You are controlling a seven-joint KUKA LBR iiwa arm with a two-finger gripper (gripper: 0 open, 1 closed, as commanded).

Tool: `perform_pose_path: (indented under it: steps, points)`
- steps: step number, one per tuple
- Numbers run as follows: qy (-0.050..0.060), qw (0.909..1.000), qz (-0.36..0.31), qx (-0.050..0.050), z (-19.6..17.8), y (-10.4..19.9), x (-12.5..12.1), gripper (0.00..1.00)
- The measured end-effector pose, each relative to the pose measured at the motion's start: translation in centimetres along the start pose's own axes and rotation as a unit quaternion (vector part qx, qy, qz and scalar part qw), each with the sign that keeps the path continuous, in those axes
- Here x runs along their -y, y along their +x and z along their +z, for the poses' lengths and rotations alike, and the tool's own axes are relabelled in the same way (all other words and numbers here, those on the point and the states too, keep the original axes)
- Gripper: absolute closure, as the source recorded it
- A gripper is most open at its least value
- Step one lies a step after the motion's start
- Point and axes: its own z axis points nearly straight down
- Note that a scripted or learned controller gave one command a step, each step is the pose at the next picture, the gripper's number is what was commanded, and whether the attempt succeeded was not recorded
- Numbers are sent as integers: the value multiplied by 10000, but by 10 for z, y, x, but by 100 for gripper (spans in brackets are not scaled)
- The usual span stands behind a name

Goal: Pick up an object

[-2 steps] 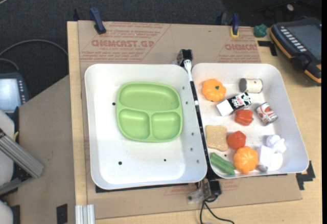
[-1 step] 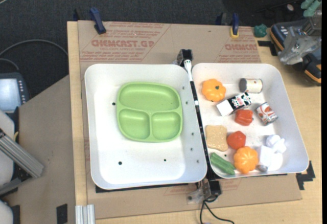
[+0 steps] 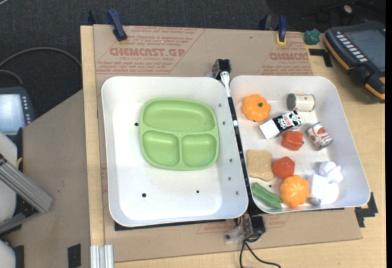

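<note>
Two white bins sat on the desk: the left bin carried a green divided plate; the right bin held small toy foods, including a pumpkin.

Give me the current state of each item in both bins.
Green divided plate: flat in left bin.
Small pumpkin: upright, right bin.
Orange: near front edge.
Bread slice: lying flat.
Can: on its side.
Green pepper: lying at front corner.
</note>
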Motion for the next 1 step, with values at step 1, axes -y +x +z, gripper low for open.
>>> perform_pose_path:
  steps: [1]
  points:
    - [-113, 9999, -116, -2, -93, 64, 1, 100]
